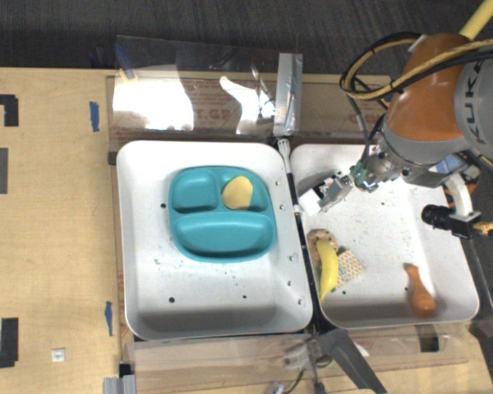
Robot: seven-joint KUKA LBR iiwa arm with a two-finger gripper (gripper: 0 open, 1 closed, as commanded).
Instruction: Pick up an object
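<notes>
Likely target: banana point(328, 269), lying in the right bin point(444, 306) hard against its left wall, long axis running roughly near-to-far, browned stem end toward the far side, yellow tip pointing at the bin's near edge. A pale waffle-textured piece point(349, 265) sits touching its right flank. Other candidate in the same bin: an orange-brown, drumstick-like item point(419, 292) near the near-right corner, well apart from the banana. The tool point(338, 189) hangs over the far-left part of the right bin, tilted, pointing left toward the divider; cannot tell whether it is open or closed, and nothing is visibly held. Key relation: banana lies nearly straight toward the bin's near edge from the tool, a little left, so the coming move looks like a short pull toward the near side plus a descent; grasp would best cross the banana's short axis, and the bin wall on its left leaves little clearance, a likely cause of a miss. Left bin point(148, 220) holds a teal divided plate point(222, 232) with a yellow lemon-like piece point(237, 192) in its far-right compartment, across the divider from the tool. Both bins sit on the worktop point(41, 245).
</notes>
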